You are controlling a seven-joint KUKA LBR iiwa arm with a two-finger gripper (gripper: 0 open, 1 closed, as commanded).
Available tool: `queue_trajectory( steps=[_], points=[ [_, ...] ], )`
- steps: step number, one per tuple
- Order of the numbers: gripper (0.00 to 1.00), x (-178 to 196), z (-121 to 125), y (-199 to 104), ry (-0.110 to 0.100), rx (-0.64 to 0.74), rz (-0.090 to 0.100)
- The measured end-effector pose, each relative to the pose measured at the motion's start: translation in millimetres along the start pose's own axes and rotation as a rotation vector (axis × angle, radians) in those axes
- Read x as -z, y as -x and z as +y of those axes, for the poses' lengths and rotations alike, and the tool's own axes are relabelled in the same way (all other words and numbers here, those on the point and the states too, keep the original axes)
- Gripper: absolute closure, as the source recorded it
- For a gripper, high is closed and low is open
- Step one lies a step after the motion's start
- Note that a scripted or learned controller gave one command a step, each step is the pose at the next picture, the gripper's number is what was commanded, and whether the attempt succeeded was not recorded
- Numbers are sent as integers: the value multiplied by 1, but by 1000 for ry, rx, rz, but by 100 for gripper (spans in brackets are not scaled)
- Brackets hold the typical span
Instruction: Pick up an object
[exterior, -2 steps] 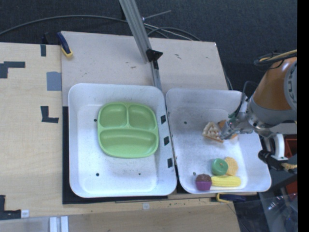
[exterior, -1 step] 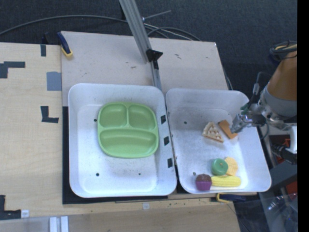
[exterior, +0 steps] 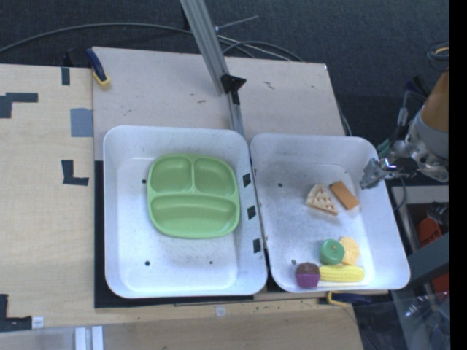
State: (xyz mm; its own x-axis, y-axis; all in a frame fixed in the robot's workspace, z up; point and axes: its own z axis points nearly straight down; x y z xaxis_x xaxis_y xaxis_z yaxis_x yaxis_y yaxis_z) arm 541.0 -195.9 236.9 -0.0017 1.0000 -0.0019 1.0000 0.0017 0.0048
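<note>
White bins (exterior: 131, 283) hold a green plate (exterior: 194, 197), orange block (exterior: 344, 195) and yellow corn (exterior: 341, 273).

**No readable text in view**

We find no words, labels, brand marks or numbers that we can read anywhere on the bench (exterior: 182, 86), the two white bins (exterior: 117, 195) or the objects in them. The dark tape pieces (exterior: 73, 172) on the wooden board at left form plain shapes, not letters we can make out.
</note>
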Motion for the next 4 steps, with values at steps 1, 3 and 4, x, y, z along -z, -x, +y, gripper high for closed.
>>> queue_trajectory(
  steps=[1, 3, 4],
  points=[
    [100, 8, -3, -56, -5, 5, 4],
    [100, -10, -13, -147, -8, 4, 3],
    [100, -8, -25, -209, -8, 6, 4]
  ],
)
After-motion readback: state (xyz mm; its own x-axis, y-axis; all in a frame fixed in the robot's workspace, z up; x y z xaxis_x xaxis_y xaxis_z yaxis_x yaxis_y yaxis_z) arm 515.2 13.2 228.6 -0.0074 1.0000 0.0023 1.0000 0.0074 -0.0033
